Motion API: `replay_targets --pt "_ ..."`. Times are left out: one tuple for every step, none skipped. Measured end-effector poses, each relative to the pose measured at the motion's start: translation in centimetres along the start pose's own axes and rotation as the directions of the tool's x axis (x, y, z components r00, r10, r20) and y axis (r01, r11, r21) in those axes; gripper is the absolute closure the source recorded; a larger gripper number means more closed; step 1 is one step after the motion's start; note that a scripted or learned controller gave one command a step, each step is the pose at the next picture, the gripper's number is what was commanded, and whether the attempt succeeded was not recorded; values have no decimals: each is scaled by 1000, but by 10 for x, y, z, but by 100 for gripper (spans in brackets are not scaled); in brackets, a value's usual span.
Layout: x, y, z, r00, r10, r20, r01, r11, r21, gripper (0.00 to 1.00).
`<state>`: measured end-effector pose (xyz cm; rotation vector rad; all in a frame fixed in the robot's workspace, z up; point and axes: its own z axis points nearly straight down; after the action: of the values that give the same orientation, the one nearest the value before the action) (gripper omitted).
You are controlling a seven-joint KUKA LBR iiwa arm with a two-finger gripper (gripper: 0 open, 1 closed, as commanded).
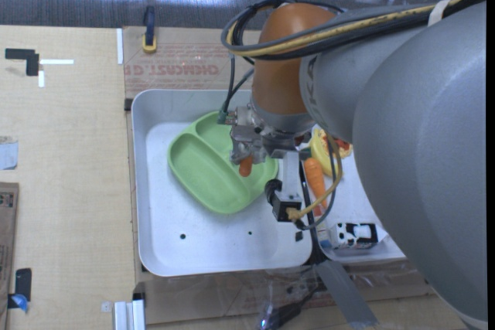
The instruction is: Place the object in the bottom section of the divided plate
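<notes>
The claw [246,157] hangs over the light green divided plastic plate [209,170], seemingly pinching a small orange-red object [245,168] right beneath its tips, which sits near the divider ridge, so a release here risks landing it in the wrong section

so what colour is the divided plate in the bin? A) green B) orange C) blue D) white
A: the divided plate is light green, lying in the white bin, with the tool over its right edge.
</notes>
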<state>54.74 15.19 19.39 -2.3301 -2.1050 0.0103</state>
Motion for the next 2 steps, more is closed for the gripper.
replay_targets --pt "0 0 0 1000 0 0 0 1000 -1 0" --pt "-1 0 -7 1000 -1 4 1 1000 3 100"
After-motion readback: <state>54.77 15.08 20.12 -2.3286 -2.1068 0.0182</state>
